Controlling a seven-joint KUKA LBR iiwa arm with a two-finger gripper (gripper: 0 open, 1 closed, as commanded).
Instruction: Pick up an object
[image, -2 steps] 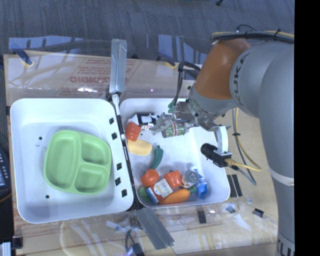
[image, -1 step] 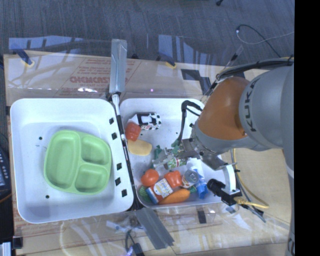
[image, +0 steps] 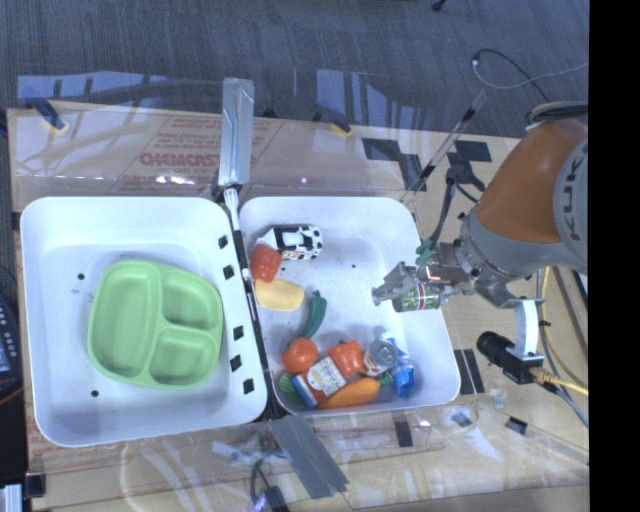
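Note:
My gripper (image: 392, 291) hangs over the right part of the right bin (image: 350, 215), near its right wall. A small thing with a red and green label (image: 428, 297) shows right at the gripper; whether it is held or lies below I cannot tell. Further left in this bin lie a black-and-white toy (image: 297, 240), a red-orange piece (image: 265, 262), a yellow piece (image: 279, 294) and a dark green vegetable (image: 314, 314). At the front are piled a tomato (image: 299, 355), an orange pepper (image: 347, 356), a carrot (image: 352, 393), a labelled packet (image: 325, 377), a silver can (image: 380, 353) and a blue item (image: 403, 377).
The left bin (image: 50, 230) holds a green divided plate (image: 155, 322). A grey divider (image: 236, 130) runs between the bins at the back. The bare white floor of the right bin lies between the gripper and the toys.

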